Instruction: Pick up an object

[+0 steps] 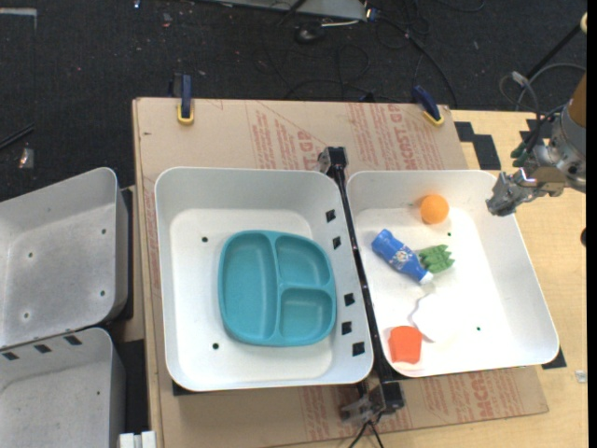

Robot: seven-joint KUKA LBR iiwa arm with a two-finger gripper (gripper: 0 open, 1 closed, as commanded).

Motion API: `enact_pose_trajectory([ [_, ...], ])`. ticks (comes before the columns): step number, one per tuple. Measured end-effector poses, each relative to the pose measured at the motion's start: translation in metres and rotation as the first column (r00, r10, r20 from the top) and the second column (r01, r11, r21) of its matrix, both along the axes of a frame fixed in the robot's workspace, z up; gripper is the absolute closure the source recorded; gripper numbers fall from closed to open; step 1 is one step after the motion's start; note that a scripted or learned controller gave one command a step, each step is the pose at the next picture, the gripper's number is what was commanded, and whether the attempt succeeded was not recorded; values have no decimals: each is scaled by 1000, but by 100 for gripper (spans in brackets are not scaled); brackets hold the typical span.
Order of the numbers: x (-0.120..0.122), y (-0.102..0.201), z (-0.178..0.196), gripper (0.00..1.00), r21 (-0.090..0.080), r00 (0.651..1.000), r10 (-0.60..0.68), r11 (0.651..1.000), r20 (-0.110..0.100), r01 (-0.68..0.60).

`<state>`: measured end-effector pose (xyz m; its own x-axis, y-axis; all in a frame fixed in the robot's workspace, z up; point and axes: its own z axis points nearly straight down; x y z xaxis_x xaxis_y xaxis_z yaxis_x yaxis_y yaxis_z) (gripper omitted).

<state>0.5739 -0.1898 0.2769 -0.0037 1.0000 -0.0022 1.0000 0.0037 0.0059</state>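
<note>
The jaws (504,199) looked shut and empty, though blurred, poised over the right bin's (522,315) two o'clock rim. The teal tray (277,288) filled the left bin (187,250); the blue bottle (399,254) and orange ball (434,209) lay loose for picking.

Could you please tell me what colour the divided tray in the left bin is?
The divided tray is teal, seen clearly in the camera view.

Glossy white plastic bins (187,194), smooth matt teal plastic tray (277,288), brown cardboard underlay (270,133) w/ red print
</note>
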Motion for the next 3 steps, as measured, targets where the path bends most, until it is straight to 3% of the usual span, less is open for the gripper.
enact_pose_trajectory([
  [3,-30,172,-19,100,4,1000,4,1000,-8,-4],
])
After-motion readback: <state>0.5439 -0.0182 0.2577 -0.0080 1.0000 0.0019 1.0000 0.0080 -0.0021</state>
